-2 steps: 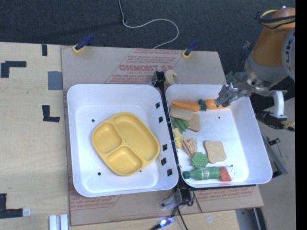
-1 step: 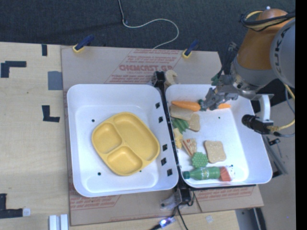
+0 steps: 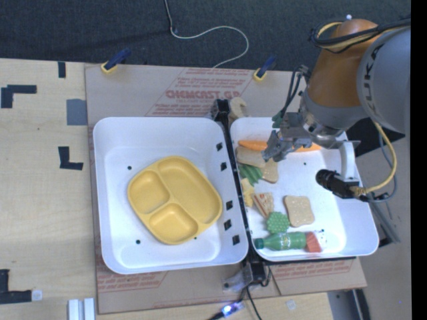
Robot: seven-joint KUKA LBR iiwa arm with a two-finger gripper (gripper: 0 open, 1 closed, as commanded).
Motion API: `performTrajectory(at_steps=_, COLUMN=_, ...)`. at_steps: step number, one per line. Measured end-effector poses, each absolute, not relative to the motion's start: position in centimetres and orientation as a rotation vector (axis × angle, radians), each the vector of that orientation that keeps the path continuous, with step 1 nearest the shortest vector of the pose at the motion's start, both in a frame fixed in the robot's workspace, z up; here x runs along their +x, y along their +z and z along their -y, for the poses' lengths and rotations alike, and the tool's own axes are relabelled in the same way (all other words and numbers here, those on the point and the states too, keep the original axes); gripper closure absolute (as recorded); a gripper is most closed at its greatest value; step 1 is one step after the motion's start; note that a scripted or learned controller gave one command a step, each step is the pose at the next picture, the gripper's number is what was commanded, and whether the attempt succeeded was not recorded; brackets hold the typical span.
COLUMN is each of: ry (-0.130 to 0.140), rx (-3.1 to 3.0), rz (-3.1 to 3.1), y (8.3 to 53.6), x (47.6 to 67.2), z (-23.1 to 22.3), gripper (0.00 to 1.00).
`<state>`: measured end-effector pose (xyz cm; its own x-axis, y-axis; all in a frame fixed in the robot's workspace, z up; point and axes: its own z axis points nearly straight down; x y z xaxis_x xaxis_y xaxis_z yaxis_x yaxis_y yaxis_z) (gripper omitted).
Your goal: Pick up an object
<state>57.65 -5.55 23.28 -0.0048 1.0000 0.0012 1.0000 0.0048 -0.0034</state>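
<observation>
**Gripper poised over the food pile**

A straight descent onto one piece, clear of its neighbours, is advised. The gripper point(image 3: 275, 151) is held in the right bin point(image 3: 353, 239); its opening cannot be told. The carrot point(image 3: 252, 145), slim and orange, lies just beside it, near the bin's far wall.

- Robotics lab, test bench setup.
- Two shallow white bins point(image 3: 107, 179) sit side by side on printed cardboard point(image 3: 193, 92), clamped at the top edge with blue-and-yellow clips point(image 3: 115, 60).
- Black tape marks point(image 3: 17, 95) on the wooden benchtop, left of frame.
- Grey industrial arm point(image 3: 380, 59) at upper right; loose white cable point(image 3: 207, 32) over dark carpet, top centre.
</observation>
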Motion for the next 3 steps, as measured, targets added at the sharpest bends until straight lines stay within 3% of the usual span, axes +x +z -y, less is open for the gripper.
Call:
performTrajectory(at_steps=2, ry=0.001, rx=-2.211, rz=2.227, y=22.9, x=54.9, z=-4.2, gripper=1.0)
performTrajectory(at_steps=3, ry=0.006, rx=-2.215, rz=2.223, y=21.4, x=54.6, z=-7.1, gripper=1.0)
